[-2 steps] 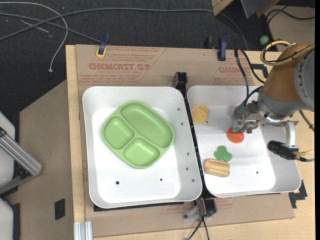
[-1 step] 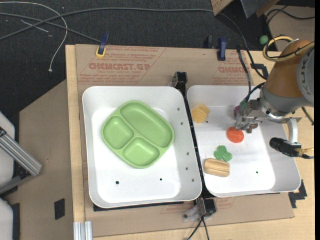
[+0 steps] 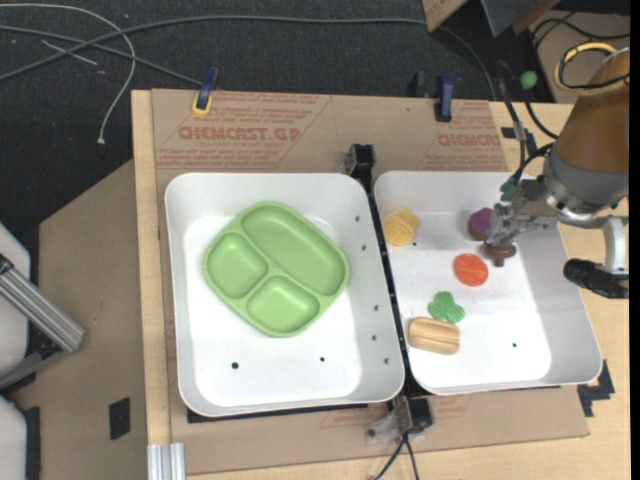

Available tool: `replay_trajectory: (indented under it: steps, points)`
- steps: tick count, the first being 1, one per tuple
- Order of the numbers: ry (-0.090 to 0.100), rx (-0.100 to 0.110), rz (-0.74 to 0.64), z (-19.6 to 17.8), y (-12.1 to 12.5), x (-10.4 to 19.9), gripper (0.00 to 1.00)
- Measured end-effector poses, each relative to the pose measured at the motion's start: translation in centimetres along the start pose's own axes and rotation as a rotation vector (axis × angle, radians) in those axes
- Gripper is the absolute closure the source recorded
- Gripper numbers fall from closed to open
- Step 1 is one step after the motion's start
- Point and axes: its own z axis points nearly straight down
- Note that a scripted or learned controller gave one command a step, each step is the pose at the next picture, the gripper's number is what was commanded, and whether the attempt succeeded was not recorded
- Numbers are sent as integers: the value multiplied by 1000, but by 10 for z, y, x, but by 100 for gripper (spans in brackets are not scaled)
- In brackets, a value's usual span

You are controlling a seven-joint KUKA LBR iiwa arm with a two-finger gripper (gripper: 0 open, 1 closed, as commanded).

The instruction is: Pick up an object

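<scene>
Grey arm (image 3: 590, 168) lowered, wrist angled left.

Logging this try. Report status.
Gripper low in right bin, beside purple item. Nothing seen held. Orange item close below.

The green three-compartment plastic plate (image 3: 276, 267) lies in the left shallow white bin (image 3: 200, 368); five small toy foods (image 3: 436, 336) lie in the right shallow white bin (image 3: 560, 353).

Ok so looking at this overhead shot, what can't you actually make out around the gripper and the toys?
- Gripper, camera view: too small and blurred to tell its fingers' state.
- Purple object: partly covered by the gripper; contact unclear.
- Arm: cut off by the right edge.
- Yellow item and green item: too small to identify.
</scene>
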Motion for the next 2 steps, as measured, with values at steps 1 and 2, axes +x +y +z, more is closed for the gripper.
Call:
replay_trajectory:
  steps: [1, 2]
  points:
    - [0, 1, -1, -61, 7, -6, 100]
    - [1, 3, -1, -82, 8, -6, 100]
